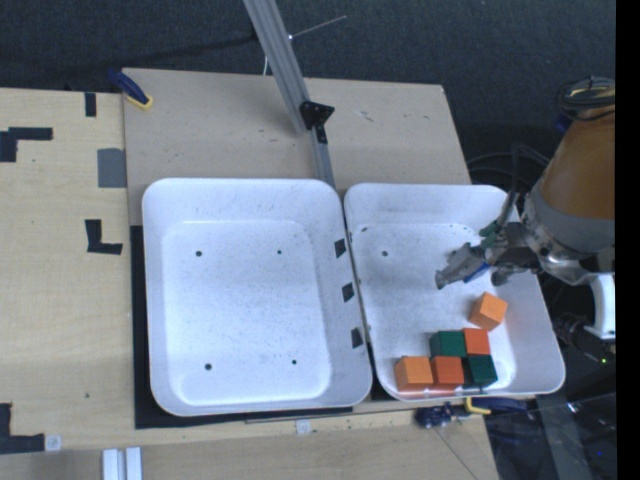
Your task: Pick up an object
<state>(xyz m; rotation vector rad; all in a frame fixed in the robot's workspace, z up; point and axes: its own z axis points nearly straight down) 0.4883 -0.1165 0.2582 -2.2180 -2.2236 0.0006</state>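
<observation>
A: The bench (400, 138) is pale board on dark carpet, with two shallow white bins side by side on it. What lies nearest the camera?

B: Nearest is the cluster in the right bin (420, 218), down at its five o'clock corner: an orange block (413, 371) at the front, a second orange block (448, 369) touching it, a dark green block (482, 369) just beside that, and behind them another green block (448, 343) and a small orange one (477, 341). They sit packed against each other and against the front wall.

A: And a little farther back?

B: A lone orange cube (488, 310), tilted on an edge or corner, sits at about four o'clock in the same bin, just apart from the cluster. Right above it, toward three o'clock, hangs the gripper (462, 268).

A: Does it hold anything?

B: No block shows between the fingers. Whether they stand apart or together cannot be told; the tip is small and blurred against the white floor.

A: The left bin (180, 208)?

B: It bears only dark specks and four small holes. Farther off, at twelve o'clock, a grey metal pole (280, 48) runs up across the bench.

A: So how far along is the pick?

B: By this view, early. Every block rests in the bin, and the gripper is near the tilted cube but apart from it. The descent, the grasp and the lift all seem left to do
</observation>
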